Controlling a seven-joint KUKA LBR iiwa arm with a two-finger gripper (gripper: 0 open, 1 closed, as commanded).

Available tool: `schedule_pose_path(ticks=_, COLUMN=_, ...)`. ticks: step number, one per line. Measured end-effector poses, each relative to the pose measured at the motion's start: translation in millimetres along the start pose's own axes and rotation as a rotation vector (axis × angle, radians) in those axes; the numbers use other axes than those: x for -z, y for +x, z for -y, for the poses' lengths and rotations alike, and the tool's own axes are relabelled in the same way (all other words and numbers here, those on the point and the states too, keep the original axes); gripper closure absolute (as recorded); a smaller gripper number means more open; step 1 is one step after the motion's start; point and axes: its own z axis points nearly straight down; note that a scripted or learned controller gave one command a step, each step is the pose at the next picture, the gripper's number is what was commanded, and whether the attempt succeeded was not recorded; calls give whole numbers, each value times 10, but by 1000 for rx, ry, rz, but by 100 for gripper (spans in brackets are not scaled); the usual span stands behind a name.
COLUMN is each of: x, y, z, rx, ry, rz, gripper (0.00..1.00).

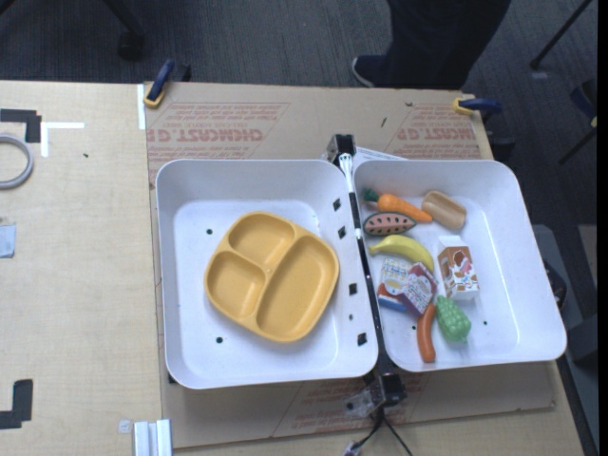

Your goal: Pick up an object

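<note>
Dark carpet ran along the top of the shot, with somebody's shoe (375,69) and dark trouser legs standing just past the bench. Bench itself was pale wood, with a sheet of cardboard (218,126) laid over it, held at its far corners by a clamp (160,81) on one side and a second clamp (478,105) on the other. A roll of tape (11,162) sat way out at the bench's left edge.

Both white bins rested on the cardboard, touching along their shared side. The left bin (180,350) held one thing, a yellow divided plate (273,275), lying flat around the middle and turned at a bit of an angle.

All the small stuff to grab was in the right bin (532,283), mostly crowded toward its left wall:
- a carrot (404,205) and a bread roll (445,209) near the far edge
- a watermelon slice (389,223) just beside the carrot, close to the left wall
- a banana (404,249) right under that
- a little carton (458,272) around the middle
- a colourful packet (407,283) next to the carton, on the left-wall side
- a sausage (427,332) and a green knobbly toy (454,319) side by side toward the near edge — they looked like they were touching, couldn't be sure
</note>
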Motion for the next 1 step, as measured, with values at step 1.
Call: schedule_pose_path(ticks=1, x=97, y=-4, z=-14, rx=2, ry=-2, rz=3, gripper=100)
